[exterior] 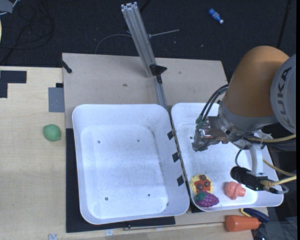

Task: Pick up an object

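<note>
The pink toy (pixel 234 189) in the right bin (pixel 182 121) is judged light and soft — best pinched across its middle — while the grip state of the gripper (pixel 200 143) cannot be told.

Robot lab: white bins (pixel 85 115), aluminium rail (pixel 140 36), cables on dark floor (pixel 65 19)

Two shallow white plastic bins (pixel 90 134) look matt and speckled; the ribbed grey metal rail (pixel 140 36) at upper centre shines dully.

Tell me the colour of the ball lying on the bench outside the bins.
Green. The ball sits left of the left bin, clearest in the camera view.
</note>
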Available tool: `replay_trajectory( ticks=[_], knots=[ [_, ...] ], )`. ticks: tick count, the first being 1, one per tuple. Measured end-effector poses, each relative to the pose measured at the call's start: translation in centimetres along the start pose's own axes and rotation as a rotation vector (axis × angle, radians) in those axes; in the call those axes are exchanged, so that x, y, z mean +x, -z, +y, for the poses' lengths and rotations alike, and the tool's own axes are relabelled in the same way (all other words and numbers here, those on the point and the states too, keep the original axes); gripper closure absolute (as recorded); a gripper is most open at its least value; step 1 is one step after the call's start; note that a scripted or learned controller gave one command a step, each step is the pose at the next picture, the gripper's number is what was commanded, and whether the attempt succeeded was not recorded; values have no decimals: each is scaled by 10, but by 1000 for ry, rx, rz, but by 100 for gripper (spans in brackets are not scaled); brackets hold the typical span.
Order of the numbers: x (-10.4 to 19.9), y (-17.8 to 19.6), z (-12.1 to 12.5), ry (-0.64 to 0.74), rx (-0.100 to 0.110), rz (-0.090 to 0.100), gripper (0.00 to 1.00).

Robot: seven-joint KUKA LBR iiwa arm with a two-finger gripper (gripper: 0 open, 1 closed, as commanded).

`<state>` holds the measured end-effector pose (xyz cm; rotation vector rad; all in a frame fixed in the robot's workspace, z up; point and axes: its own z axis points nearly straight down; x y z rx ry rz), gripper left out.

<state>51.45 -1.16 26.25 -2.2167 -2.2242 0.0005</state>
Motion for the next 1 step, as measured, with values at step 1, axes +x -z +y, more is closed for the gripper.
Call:
replay_trajectory(
  ticks=[1],
  knots=[
    [54,-4,3,0,0,0,100]
  ],
)
